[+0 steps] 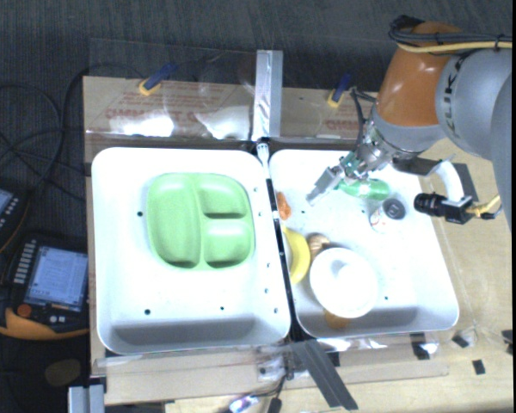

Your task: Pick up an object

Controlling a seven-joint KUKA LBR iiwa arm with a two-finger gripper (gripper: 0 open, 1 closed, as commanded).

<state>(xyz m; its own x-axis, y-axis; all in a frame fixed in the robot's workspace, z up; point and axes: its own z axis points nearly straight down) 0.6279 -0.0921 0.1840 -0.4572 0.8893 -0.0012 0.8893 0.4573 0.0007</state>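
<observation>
My gripper [325,185] hangs over the far part of the right bin [430,265], pointing down and to the left. A translucent green object [370,188] lies right beside it, partly under the wrist; I cannot tell whether they touch. Nearby in the same bin are a small clear item with a dark cap [389,211], an orange piece [282,203] by the left wall, a yellow banana [298,256], a small brown item [316,243] and a white bowl [344,280]. A green divided plate [199,218] lies in the left bin [120,308].
A raised divider [275,231] separates the two bins. An orange object [334,319] peeks out from under the white bowl. A black fitting [443,205] on a white bracket sticks out over the right bin's far right rim. Tablets and cables lie at the left of the bench.
</observation>
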